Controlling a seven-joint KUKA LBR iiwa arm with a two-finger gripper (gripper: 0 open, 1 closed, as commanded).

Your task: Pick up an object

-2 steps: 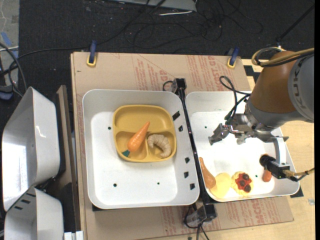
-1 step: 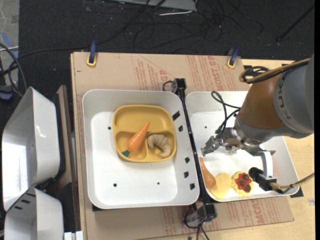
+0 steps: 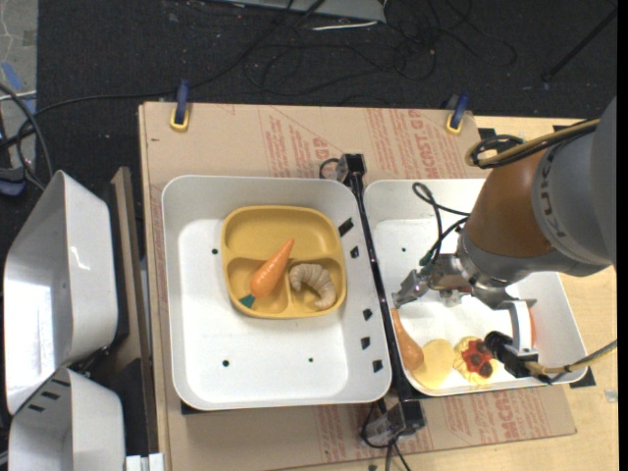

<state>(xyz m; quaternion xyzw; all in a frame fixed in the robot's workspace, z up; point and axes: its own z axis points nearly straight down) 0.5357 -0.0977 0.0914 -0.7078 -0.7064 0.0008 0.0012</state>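
Observation:
My gripper (image 3: 410, 289) hangs low over the left side of the right bin (image 3: 559, 292), pointing toward the divider. Just below it, near the bin's front left corner, lies a tan-orange pear-shaped piece (image 3: 405, 342). A pale yellow piece (image 3: 439, 361) touches it on the right, and a red and yellow toy (image 3: 477, 358) lies beside that. In the left bin (image 3: 196, 341) sits a yellow divided plate (image 3: 245, 229) holding an orange carrot (image 3: 272, 268) and a beige curled piece (image 3: 314, 283). I see nothing held by the gripper.
The grey arm with its orange band (image 3: 515, 214) crosses the right bin from the upper right and hides part of its floor. A black divider strip (image 3: 368, 263) runs between the bins. Bare white floor lies in front of the plate.

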